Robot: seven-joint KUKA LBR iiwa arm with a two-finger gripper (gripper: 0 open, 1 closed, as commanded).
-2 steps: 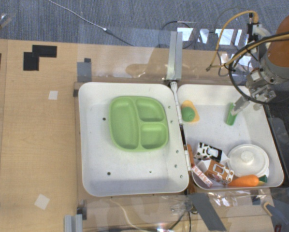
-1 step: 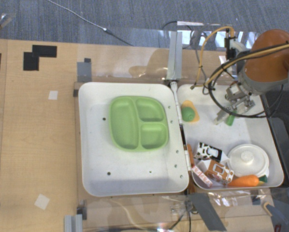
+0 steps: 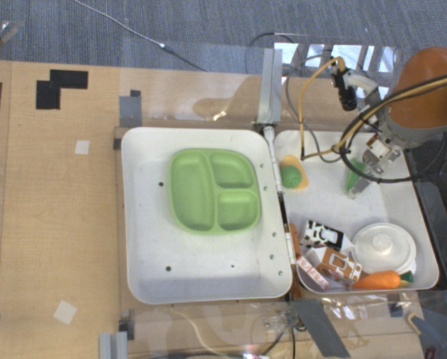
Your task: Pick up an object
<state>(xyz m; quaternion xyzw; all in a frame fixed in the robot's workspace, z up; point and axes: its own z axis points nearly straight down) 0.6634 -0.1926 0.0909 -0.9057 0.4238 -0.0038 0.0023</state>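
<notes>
Green obj [image 3: 356, 183] in jaws [image 3: 360, 176], near-upright, tilted

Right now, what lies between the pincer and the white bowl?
Bare bin floor in the camera view; nothing sits between the pincer and the bowl.

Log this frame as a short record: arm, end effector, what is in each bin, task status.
arm: reaches in from the right, over the right bin
end effector: low at the bin's upper part, with a green object at its tip; whether it is held cannot be told
left bin: green divided tray
right bin: green and yellow toy at upper left; white lidded bowl, carrot, black and white item and small packets along the near side
task status: no confirmed pick
</notes>
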